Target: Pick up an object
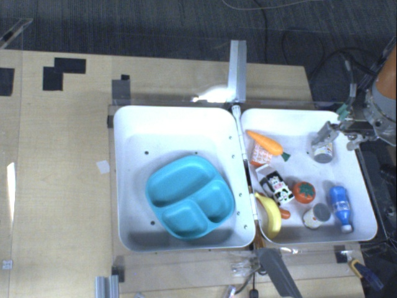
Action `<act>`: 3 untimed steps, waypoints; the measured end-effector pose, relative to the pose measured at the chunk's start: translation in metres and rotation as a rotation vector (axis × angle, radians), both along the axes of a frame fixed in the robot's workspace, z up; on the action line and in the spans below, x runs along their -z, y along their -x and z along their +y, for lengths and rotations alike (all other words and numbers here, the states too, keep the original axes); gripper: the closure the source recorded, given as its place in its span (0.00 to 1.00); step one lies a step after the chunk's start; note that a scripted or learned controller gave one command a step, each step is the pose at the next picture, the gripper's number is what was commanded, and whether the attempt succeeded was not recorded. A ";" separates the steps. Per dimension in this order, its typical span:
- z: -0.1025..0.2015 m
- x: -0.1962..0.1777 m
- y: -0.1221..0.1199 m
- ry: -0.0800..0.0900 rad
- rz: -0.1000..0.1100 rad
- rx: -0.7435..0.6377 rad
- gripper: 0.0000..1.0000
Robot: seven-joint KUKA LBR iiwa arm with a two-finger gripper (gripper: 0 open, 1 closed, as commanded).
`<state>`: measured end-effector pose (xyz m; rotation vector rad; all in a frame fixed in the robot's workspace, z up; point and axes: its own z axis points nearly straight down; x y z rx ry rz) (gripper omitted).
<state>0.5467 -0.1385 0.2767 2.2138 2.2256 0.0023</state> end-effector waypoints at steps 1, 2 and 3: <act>0.068 0.093 -0.027 -0.001 0.001 0.093 0.00; 0.094 0.026 -0.007 -0.001 -0.003 0.087 0.00; 0.055 0.087 -0.068 0.000 -0.001 0.004 0.00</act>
